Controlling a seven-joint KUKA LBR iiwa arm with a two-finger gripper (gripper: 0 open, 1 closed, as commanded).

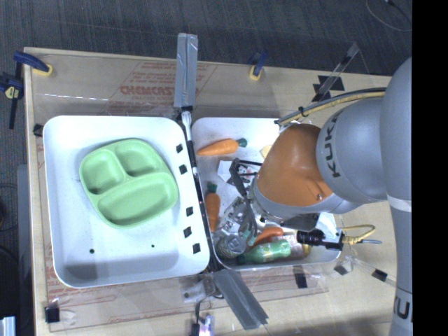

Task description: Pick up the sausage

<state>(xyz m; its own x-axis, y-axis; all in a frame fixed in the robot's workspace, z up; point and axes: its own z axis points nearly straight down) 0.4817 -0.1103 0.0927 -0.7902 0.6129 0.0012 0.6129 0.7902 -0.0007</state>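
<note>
Now | left bin point(63, 257): green plate point(128, 180) | right bin point(231, 126): carrots point(218, 146) | pincer point(236, 231): grip unclear

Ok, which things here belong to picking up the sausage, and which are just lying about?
Job: gripper, low in the right bin; reddish piece beside it, possibly the sausage, hard to tell.

Lying about: large carrot; small carrot; green bottle-like item; green divided plate in the left bin.
</note>
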